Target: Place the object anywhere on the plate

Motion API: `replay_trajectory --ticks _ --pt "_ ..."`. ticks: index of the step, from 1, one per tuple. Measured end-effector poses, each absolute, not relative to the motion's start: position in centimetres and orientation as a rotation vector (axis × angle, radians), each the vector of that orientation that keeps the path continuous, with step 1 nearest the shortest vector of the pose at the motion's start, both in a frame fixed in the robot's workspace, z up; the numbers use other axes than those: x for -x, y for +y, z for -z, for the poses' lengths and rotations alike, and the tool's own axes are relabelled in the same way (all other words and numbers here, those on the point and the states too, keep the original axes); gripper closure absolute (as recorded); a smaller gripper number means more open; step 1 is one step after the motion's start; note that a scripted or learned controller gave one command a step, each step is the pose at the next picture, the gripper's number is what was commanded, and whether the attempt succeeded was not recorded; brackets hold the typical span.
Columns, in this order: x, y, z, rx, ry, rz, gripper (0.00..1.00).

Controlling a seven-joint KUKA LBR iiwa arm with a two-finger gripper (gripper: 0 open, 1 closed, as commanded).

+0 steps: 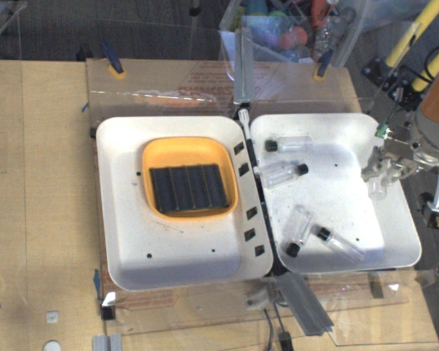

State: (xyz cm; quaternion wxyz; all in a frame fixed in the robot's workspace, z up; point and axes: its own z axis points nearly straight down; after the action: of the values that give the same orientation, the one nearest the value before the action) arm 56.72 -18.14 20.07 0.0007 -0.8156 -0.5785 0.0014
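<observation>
Pincer (381, 172): pale metal two-finger type, at right rim of right bin, carried on grey arm with orange band (433, 104) reaching in from right. Fingers too blurred against white wall to read; cannot tell whether wide, narrow or closed. Nothing visibly gripped.

Shallow white plastic right bin (406, 240): contains four small clear plastic vials with black caps. One near top (287, 144); one just below it (282, 172); two lower down, lying near each other, one tilted (298, 229), one angled toward lower right (339, 243). All lying on sides, well apart from pincer.

Shallow white plastic left bin (124, 218): contains rounded-square orange plate (189, 149) bearing dark ribbed rectangular insert (188, 188). No vial on plate.

Progress, judged: none yet. No vial lifted or carried. Remaining: choose vial, descend, grasp, lift, cross central divider with black clips (249, 189), set down anywhere on plate.
</observation>
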Motion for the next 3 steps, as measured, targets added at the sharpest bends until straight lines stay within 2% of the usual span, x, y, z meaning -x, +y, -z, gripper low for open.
replay_trajectory --ticks 1,2,3 --pt "-56.7 -18.1 -20.1 2.562 -1.817 -0.004 0.00" --pt "-61.9 -20.6 -18.6 2.539 -1.852 -0.003 0.00" --pt "-66.2 -21.5 -22.3 2.459 -1.958 -0.001 0.00"
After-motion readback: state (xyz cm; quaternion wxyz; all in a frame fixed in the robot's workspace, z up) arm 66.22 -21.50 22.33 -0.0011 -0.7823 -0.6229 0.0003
